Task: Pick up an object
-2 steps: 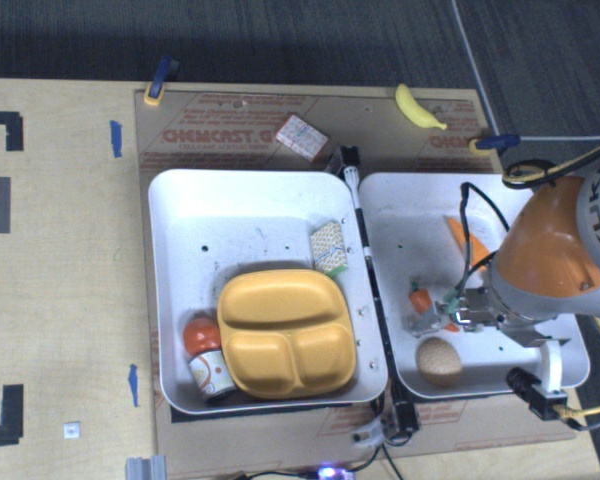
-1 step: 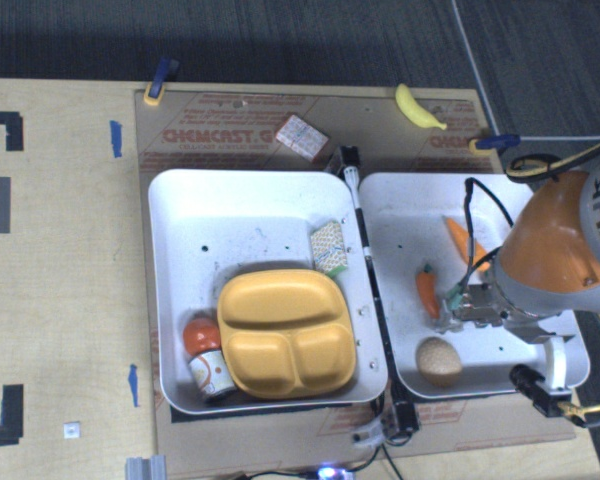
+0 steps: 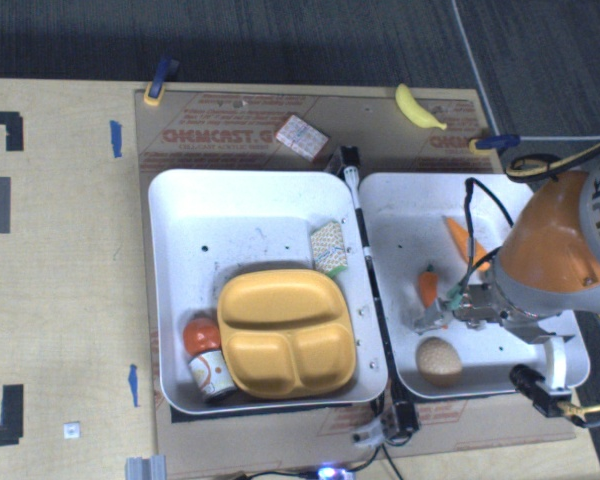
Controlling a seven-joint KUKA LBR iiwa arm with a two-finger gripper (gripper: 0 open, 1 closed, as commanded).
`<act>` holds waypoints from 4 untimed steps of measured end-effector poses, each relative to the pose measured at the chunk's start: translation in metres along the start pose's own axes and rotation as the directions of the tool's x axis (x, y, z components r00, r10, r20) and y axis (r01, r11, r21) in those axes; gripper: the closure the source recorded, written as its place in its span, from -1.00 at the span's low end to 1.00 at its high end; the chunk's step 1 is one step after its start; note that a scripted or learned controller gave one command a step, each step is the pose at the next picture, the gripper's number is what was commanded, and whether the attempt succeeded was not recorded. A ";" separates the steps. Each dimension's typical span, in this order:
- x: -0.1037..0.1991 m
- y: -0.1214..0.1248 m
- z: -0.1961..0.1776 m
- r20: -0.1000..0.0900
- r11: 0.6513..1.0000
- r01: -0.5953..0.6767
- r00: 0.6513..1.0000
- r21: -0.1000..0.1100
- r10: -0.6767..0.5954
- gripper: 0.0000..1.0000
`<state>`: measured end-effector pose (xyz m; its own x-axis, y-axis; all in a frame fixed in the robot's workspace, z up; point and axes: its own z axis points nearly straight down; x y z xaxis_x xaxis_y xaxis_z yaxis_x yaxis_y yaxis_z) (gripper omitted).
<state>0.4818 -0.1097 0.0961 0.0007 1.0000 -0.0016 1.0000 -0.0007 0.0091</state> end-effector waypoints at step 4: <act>0.015 0.000 0.000 -0.002 1.000 0.000 1.000 0.003 0.000 1.00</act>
<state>0.4814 -0.0943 0.0961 0.0005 1.0000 0.0002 1.0000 -0.0005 0.0063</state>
